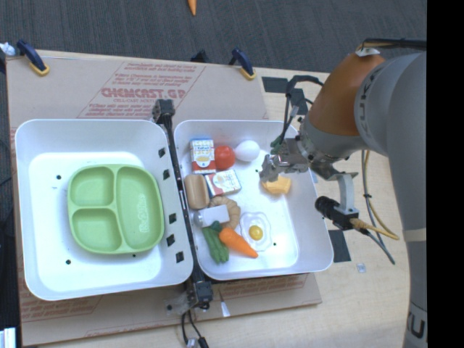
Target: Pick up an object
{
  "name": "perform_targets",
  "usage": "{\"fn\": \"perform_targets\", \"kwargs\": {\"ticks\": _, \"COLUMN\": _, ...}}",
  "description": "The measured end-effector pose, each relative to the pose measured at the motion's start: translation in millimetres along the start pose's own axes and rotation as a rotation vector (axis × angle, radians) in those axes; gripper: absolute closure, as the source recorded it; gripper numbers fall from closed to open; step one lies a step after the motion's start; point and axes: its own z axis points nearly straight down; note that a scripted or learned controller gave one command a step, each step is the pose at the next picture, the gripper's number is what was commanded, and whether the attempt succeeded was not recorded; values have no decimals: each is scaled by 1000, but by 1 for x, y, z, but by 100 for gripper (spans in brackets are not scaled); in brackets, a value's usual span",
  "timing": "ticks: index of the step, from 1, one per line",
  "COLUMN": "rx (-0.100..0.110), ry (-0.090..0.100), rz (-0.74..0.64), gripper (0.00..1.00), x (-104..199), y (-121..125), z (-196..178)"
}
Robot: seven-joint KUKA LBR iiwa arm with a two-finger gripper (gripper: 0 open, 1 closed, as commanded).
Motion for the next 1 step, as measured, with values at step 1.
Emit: {"fn": "perform_targets", "kwargs": {"ticks": 1, "rx": 2, "ry": 1, "rz": -2, "gripper": 100, "x": -41, "y": 12, "z": 83}}
